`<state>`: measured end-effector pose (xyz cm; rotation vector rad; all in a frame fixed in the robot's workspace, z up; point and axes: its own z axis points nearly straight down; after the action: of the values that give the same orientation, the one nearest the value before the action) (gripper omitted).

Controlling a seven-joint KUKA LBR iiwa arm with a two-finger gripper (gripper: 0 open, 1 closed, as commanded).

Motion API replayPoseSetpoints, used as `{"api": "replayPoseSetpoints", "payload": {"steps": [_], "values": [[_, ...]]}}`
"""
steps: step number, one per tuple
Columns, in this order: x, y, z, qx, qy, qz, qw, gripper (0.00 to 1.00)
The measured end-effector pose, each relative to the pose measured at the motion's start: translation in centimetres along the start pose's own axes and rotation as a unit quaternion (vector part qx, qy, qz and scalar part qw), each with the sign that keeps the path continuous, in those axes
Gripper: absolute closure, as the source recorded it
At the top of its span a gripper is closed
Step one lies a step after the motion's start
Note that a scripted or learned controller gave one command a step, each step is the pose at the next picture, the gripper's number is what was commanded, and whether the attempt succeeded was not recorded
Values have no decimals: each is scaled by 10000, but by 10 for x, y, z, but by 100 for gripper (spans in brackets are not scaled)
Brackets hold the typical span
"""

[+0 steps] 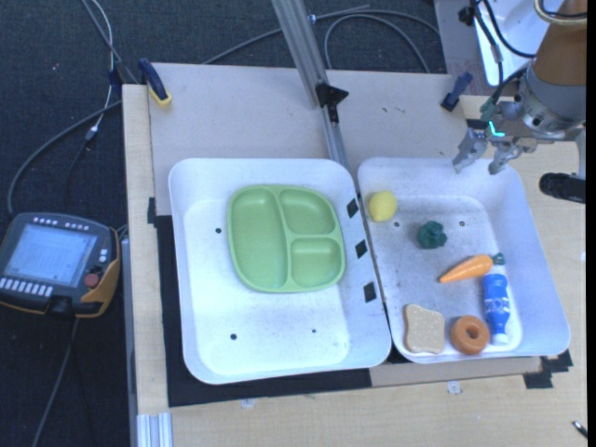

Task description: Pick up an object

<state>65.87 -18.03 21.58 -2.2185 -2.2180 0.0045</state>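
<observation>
Hanging above the far edge of the right bin (549, 277), the gripper (484, 156) has its two fingers apart with nothing between them. It sits clear of every object in that bin.

Right bin contents: a yellow ball (382, 206) lies at the near-left part of the far end, close to the left wall. A dark green broccoli piece (430, 236) rests toward the middle, apart from the ball. An orange carrot (466, 268) lies tilted right of centre, its green tip just beside the top of a blue and white bottle (496, 304). The bottle lies along the right wall; its label carries print too small to read. A glazed doughnut (470, 334) sits at the near edge, touching or just beside the bottle's lower end. A slice of bread (425, 329) lies just left of the doughnut, near the near-left corner.

Open room: the far strip of the right bin, beneath the gripper, is bare, as is the patch between broccoli and bread.

Left bin (200, 343) holds a green divided plate (284, 237) in its far half; the near half is bare.

A teach pendant (56, 264) with a lit screen lies on the floor beyond the bench's left edge; its screen text is not legible.
</observation>
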Motion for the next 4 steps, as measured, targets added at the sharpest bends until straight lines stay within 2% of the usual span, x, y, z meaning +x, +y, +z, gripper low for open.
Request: {"api": "replayPoseSetpoints", "payload": {"steps": [1, 2, 4], "values": [[0, 1, -3, -28, -5, -5, 10000, 0], [-1, -5, 41, -5, -1, -1, 10000, 0], [5, 3, 133, -8, -1, -10, 10000, 0]]}}
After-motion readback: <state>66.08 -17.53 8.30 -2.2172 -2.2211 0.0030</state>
